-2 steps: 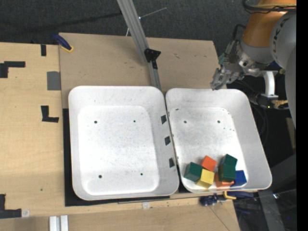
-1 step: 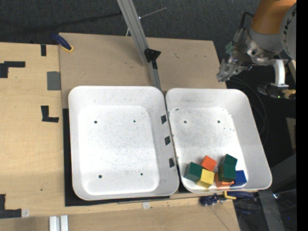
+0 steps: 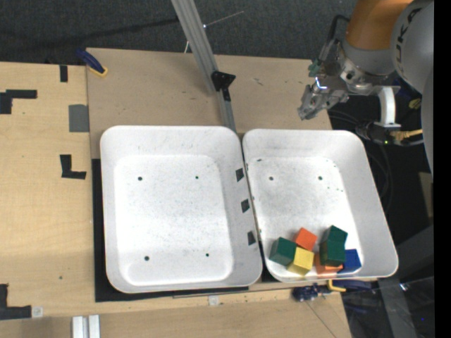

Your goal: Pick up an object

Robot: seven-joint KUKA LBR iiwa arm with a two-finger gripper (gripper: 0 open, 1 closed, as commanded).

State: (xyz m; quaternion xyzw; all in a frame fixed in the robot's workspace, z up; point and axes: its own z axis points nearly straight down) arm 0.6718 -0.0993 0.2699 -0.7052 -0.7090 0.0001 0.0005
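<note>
Bench [image 3: 162, 90]: pale wood, marked with black tape, dark floor behind; two speckled white bins, left bin [image 3: 113, 189], right bin [image 3: 366, 189].
Gripper [image 3: 310, 108]: hangs above the bench just beyond the right bin's far rim; its grip cannot be told from here.
Blocks [image 3: 313, 251]: small coloured cubes, green, orange, yellow, blue, clustered in the right bin's near corner, well apart from the gripper.

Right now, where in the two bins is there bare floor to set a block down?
The left bin has open floor wall to wall. In the right bin, the far half is bare. Its near right corner is crowded with blocks: green, orange, yellow, dark green, blue.
</note>
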